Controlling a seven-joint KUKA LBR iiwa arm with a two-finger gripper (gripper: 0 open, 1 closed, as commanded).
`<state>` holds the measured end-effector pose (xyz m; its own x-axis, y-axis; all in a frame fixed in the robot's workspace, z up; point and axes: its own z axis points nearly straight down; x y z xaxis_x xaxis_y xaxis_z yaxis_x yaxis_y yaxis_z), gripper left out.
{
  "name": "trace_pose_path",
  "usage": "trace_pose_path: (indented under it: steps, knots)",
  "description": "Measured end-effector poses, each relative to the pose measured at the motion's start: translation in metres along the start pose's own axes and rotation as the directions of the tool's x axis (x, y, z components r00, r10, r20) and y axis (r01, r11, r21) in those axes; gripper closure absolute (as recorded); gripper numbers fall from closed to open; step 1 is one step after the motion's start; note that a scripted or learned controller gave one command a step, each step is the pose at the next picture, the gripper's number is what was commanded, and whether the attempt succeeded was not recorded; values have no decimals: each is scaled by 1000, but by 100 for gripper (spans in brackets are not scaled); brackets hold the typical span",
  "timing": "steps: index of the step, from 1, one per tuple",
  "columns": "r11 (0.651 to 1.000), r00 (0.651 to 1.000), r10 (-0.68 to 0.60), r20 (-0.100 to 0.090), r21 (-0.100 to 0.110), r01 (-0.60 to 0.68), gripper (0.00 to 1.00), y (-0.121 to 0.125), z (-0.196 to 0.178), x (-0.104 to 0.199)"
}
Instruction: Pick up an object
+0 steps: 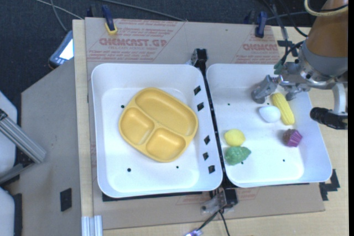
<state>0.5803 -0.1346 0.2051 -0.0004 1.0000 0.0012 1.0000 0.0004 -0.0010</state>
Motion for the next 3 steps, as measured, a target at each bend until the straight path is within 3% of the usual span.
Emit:
trace_pose_path:
  steps: [1, 2, 3]
  knots:
    - [1000, 1000, -1, -1, 4, 1, 0, 10, 53, 2]
    - [1000, 1000, 0, 5, -11, 0, 0, 11, 90, -4]
    - [1000, 1000, 0, 5, -11, 0, 0, 12, 97, -4]
